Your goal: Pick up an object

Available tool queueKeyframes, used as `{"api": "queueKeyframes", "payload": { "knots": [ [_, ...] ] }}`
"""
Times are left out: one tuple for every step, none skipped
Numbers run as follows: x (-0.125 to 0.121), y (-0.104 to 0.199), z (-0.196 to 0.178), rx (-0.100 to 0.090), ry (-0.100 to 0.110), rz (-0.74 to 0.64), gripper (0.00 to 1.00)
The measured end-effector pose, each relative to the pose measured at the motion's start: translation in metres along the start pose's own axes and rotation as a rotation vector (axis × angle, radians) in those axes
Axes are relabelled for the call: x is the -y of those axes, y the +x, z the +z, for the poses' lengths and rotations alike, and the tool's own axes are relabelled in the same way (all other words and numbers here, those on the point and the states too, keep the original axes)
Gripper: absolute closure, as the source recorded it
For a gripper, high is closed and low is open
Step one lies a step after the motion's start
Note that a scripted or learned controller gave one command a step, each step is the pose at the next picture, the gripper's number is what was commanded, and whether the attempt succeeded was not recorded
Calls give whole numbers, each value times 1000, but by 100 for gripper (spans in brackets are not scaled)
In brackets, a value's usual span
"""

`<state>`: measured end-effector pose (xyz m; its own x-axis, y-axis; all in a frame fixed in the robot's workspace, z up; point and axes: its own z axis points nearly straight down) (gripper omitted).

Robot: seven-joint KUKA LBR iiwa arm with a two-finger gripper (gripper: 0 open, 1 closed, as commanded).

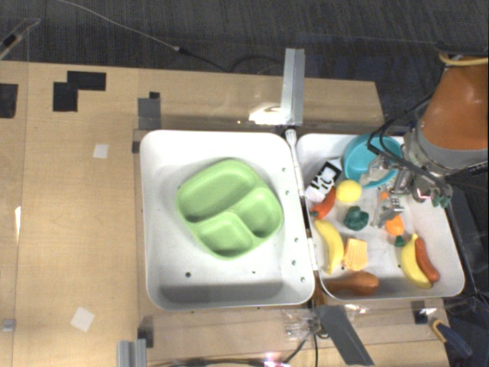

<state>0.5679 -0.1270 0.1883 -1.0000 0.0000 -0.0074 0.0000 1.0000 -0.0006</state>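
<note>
Two white bins (pixel 153 228), gripper (pixel 395 205) over toy food, finger state unclear, black-and-white label (pixel 324 177) unreadable.

Wooden bench (pixel 69 228), dark ribbed floor (pixel 229 14)

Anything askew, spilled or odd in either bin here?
The green divided plate sits rotated in the left bin, its edges at an angle to the bin walls. The toy food in the right bin is a loose jumble but all inside the rim. Nothing looks spilled or damaged.
</note>
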Motion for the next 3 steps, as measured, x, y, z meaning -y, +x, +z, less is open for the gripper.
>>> {"api": "queueKeyframes", "payload": {
  "knots": [
    [55,31,96,2,1,170,0],
    [29,43,97,11,5,34,0],
    [-6,41,97,11,3,-15,0]
  ]
}}
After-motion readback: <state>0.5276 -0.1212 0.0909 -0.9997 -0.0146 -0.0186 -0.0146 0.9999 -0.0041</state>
